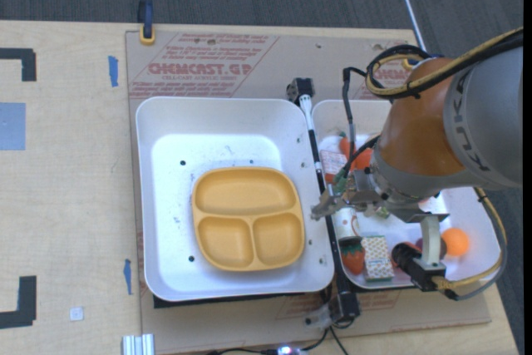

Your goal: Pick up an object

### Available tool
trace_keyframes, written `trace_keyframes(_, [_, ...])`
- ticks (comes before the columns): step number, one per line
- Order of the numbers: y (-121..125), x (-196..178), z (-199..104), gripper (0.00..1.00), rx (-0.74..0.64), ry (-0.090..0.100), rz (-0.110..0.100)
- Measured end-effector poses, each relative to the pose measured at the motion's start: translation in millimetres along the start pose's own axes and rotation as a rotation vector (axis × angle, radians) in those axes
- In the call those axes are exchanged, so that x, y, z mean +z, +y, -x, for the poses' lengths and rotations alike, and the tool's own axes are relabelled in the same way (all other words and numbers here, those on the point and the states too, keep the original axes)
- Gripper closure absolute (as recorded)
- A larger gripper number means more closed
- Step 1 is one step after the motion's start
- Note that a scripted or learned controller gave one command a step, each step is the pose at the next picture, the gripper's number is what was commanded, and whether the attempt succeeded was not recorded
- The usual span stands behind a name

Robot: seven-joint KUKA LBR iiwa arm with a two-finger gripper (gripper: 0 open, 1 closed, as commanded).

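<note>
Gripper (326, 208) at bins' shared edge, yellow tray (248, 217) perhaps clear

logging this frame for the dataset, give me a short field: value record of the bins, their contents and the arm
left bin: holds a yellow divided tray, three compartments, lying flat
right bin: holds small items, including an orange ball and a patterned packet
arm: reaches in from the right, over the right bin
gripper: low by the wall between the bins, finger state unclear
item held: cannot tell
</note>
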State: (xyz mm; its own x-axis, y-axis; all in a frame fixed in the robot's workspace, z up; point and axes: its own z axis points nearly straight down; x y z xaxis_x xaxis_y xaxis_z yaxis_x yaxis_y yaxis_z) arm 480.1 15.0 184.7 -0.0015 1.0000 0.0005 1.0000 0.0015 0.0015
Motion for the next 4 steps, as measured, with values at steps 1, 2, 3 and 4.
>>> trace_keyframes(1, [0.0, 0.0, 0.0, 0.00, 0.000, 0.000, 0.000])
trace_keyframes(2, [0.0, 0.0, 0.0, 0.00, 0.000, 0.000, 0.000])
trace_keyframes(3, [0.0, 0.0, 0.0, 0.00, 0.000, 0.000, 0.000])
trace_keyframes(4, [0.0, 0.0, 0.0, 0.00, 0.000, 0.000, 0.000])
